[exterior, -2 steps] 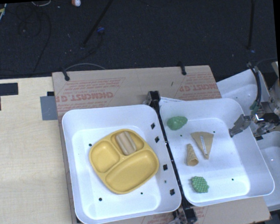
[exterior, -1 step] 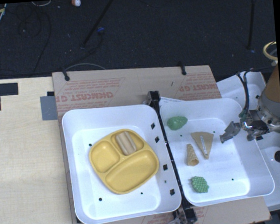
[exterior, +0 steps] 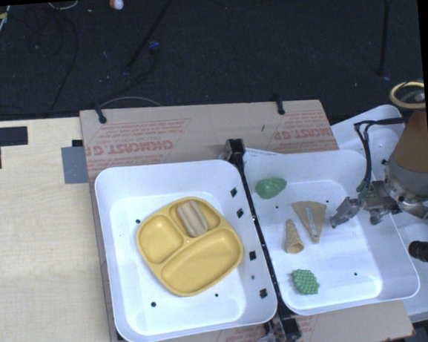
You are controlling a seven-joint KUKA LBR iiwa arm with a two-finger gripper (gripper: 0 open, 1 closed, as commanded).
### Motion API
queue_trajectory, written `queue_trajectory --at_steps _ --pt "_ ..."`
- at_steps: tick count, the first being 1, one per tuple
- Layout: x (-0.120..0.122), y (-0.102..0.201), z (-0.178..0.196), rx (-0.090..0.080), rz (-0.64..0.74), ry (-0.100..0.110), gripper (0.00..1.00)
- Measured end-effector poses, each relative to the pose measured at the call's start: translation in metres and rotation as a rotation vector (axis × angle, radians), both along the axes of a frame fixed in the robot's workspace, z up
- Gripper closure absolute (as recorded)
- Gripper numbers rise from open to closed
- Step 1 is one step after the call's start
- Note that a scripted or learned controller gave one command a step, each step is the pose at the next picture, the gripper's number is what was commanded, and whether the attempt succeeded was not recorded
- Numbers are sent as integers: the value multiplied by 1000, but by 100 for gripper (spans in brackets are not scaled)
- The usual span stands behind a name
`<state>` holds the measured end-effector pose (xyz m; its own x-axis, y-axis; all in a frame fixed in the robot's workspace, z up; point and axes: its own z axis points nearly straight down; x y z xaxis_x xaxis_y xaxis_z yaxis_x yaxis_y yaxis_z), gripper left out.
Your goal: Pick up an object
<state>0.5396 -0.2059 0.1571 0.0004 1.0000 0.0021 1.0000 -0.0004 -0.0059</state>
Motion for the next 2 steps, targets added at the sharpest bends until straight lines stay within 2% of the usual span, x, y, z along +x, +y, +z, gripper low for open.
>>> queue_trajectory --at_steps 1,2 --pt "-9 4 -59 1 0 1 0" --pt "-8 3 -47 0 -3 -1 100"
